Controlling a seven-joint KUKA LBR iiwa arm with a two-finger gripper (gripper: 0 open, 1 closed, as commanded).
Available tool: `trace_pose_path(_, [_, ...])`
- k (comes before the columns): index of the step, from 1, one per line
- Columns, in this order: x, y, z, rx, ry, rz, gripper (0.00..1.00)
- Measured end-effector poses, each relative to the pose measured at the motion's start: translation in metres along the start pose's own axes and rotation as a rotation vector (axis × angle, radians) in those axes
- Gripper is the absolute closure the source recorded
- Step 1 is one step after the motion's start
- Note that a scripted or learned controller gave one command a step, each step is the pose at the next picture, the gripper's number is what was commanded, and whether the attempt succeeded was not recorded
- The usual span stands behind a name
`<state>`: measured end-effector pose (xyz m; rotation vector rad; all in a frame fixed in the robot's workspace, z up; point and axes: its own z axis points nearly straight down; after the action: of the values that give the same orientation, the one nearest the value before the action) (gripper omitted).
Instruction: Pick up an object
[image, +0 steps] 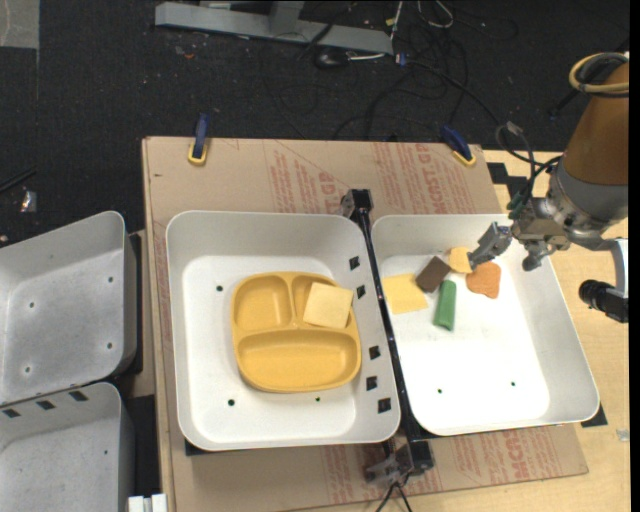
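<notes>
The claw (510, 245), grip state I cannot tell, hovers just beside the orange wedge-shaped block (485, 281), so descending onto it looks next.

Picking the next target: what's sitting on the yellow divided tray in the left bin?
One pale yellow square block lies on the yellow tray, across its upper right compartment and overlapping the dividers. The tray surface under the block is covered; the other compartments look bare.

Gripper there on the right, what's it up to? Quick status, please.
Gripper low over right bin, nothing seen held. Orange piece, green block, brown piece, yellow slice clustered beneath. Nothing blocking.
</notes>
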<state>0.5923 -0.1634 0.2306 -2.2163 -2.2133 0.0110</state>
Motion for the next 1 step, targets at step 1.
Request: trace_pose_path(1, [0.0004,0.0025,-0.0066,-0.012,-0.002,-0.003,0.00])
